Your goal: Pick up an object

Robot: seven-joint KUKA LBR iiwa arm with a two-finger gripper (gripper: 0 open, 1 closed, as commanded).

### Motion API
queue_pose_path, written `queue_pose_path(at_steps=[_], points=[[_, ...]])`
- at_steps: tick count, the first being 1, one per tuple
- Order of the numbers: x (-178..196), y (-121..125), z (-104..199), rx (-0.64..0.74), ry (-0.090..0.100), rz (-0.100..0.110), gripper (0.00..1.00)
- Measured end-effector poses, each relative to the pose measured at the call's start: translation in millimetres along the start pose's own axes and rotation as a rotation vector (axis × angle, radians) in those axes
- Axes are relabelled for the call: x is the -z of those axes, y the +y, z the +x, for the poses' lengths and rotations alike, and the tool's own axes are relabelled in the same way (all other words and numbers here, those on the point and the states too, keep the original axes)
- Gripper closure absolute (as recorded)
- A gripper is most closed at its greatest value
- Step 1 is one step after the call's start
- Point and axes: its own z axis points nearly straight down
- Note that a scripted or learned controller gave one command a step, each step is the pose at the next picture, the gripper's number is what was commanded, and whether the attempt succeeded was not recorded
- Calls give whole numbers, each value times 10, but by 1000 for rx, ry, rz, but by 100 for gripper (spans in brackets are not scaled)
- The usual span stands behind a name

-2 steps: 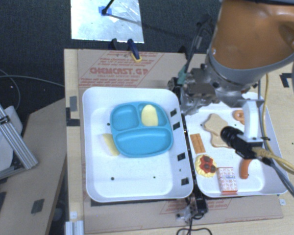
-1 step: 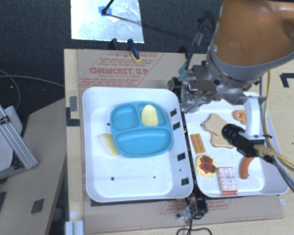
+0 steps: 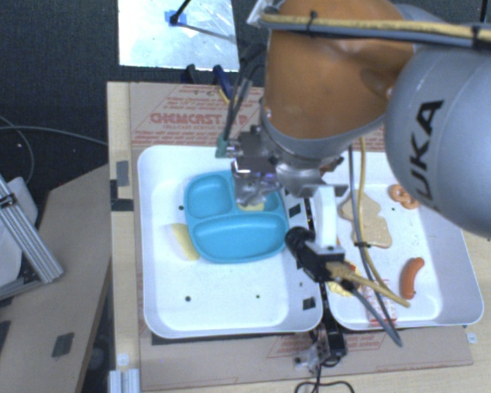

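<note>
**Gripper low over the blue tray in the left bin**

We see the gripper (image 3: 252, 188) near the centre of the frame, down at the upper right compartment of a blue divided tray (image 3: 229, 234); whether it is apart or together we cannot tell, since the wrist hides it. A pale yellowish piece (image 3: 254, 205) sits in that compartment just beneath it. The tray lies in the left bin (image 3: 221, 305), its long axis running from the upper left toward the lower right of the frame. A yellow strip (image 3: 182, 241) pokes out from under its left edge.

In the right bin (image 3: 450, 301) we find a tan toast-shaped piece (image 3: 370, 223), an orange sausage (image 3: 411, 277) lying almost upright in the frame, and a small pretzel (image 3: 403, 195).

The grey arm (image 3: 442, 121) reads "UKA" in black letters. The cardboard (image 3: 176, 113) under the bins reads "CHEMCAST" in red.
</note>
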Motion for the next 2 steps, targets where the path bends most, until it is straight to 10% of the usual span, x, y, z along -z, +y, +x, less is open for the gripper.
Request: queue_pose_path(at_steps=[1,2], points=[[-1854,319,-63,-9,-7,14,100],[-1594,348,378,-2,1,-2,100]])
